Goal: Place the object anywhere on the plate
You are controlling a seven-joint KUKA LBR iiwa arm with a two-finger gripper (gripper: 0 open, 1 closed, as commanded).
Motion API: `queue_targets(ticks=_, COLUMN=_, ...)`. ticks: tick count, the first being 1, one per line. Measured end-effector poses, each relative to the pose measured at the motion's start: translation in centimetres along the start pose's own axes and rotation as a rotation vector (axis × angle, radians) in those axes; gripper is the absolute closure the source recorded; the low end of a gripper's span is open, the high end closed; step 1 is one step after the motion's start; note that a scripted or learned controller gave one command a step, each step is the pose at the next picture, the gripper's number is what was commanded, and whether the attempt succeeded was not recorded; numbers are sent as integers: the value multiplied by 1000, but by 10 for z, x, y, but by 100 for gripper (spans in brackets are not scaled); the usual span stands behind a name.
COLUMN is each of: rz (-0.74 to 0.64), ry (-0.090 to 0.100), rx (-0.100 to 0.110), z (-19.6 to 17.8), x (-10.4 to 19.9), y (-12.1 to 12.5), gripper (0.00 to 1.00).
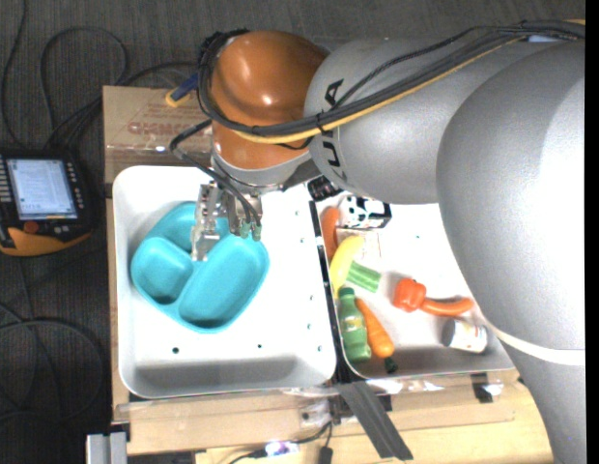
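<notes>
Under the bench we see dark carpet with loose cables, and a lit control tablet lies well out from the left bin. Inside that bin rests a blue sectioned plate with three hollows. The gripper hangs right over the plate's upper part; whether it is wide, narrow or holding something, we cannot tell. Beside that bin, the right bin holds toy food, including a banana, a carrot, a green piece and an orange piece; which is the task's object we cannot tell.
</notes>
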State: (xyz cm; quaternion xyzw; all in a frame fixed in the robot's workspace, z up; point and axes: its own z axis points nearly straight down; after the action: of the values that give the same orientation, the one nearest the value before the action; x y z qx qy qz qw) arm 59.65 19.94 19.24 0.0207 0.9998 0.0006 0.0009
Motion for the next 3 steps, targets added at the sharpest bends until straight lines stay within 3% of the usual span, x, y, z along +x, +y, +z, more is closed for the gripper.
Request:
queue_targets(ticks=1, rz=-77, ry=-20, rx=-9, z=80, x=38, y=34, gripper=100)
queue_targets(ticks=2, rz=-77, ry=-25, rx=-11, z=80, x=37, y=35, gripper=0)
queue_targets(ticks=3, rz=-77, ry=-14, rx=-12, z=73, x=40, y=36, gripper=100)
